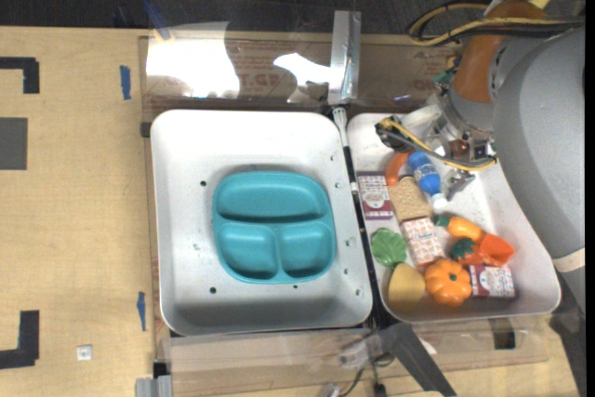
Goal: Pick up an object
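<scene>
A wooden bench (74, 228) seen from above carries two shallow white bins side by side, with black tape marks at its left edge, short strips of blue tape near the left bin, and a dark floor along the far side. A clear plastic panel (242, 60) stands behind the bins, catching glare.

The left bin (177, 163) holds a teal divided plate (272, 223), one long section on the far side and two smaller ones on the near side.

The right bin (530, 279) is crowded with toy food: an orange pumpkin (446, 282) near the front, a yellow piece (406, 285) just left of it, a green leafy piece (390, 246), a tan cracker-like block (407, 197), small red-and-white cartons (375, 197) with print too small to read, an orange-and-green carrot (462, 228), and a blue-and-white bottle (424, 170) near the far end.

The grey arm (544, 125), with its orange band (476, 70), reaches in from the right over the far part of the right bin. The gripper (456, 144) hangs low among yellow and black cables, just right of the bottle; whether it is spread or pressed together cannot be told, and nothing is seen held in it.
</scene>
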`<action>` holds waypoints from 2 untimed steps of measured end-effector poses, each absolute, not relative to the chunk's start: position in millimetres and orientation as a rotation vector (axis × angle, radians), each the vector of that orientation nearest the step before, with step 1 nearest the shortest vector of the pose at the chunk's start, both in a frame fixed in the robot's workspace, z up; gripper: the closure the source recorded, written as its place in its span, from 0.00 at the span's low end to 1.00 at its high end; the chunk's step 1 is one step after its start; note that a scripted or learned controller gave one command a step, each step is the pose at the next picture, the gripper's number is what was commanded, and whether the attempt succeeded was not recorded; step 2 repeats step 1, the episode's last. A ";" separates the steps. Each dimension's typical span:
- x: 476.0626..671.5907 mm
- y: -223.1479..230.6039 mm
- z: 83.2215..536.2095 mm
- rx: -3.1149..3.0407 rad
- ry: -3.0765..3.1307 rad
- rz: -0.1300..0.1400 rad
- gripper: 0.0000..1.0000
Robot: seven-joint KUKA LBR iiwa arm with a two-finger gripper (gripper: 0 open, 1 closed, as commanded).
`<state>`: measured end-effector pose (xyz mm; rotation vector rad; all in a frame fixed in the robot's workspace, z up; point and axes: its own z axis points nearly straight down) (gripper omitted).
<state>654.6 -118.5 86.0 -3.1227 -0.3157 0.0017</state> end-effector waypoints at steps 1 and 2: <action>655.9 -121.0 97.5 -3.125 -0.308 -0.007 1.00; 655.9 -121.0 97.5 -3.125 -0.308 -0.007 1.00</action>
